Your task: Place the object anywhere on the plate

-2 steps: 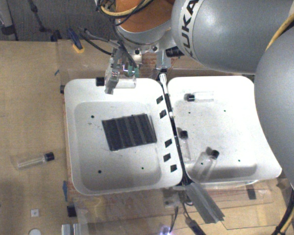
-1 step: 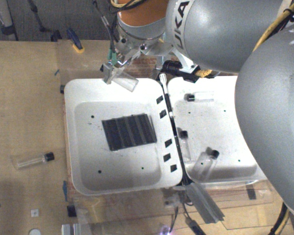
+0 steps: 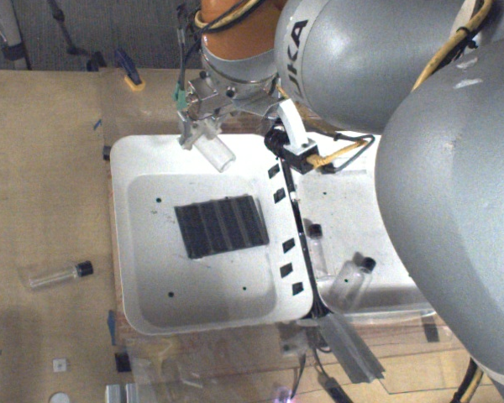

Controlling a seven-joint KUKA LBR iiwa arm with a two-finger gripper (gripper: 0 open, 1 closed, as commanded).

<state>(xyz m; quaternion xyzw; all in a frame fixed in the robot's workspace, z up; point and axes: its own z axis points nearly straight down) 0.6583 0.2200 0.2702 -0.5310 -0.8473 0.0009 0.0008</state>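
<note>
Camera view from above has the gripper [image 3: 203, 133] at upper centre of the frame, over the top rim of the left bin [image 3: 126, 225]. I see a clear vial [image 3: 214, 151] tilted between its fingers, the lower end pointing down-right toward the bin's inside; the fingers look closed in on it, with only the vial's width between them. The grey arm [image 3: 361, 49] with its orange band [image 3: 235, 11] fills the upper right of the frame.

I count two white bins: the left bin, and a right bin [image 3: 353, 217] partly hidden under the arm. One dark ribbed plate [image 3: 221, 226] lies flat near the middle of the left bin, well apart from the held vial.

Vials, I count three for certain: the one in the gripper, one with a black cap [image 3: 57, 273] lying on the bench [image 3: 42, 183] at the left of the frame outside the bins, and one with a dark cap [image 3: 351, 277] in the right bin, low in the frame. A smaller clear piece with a dark top [image 3: 314, 238] sits just above that one; I cannot tell what it is.
</note>
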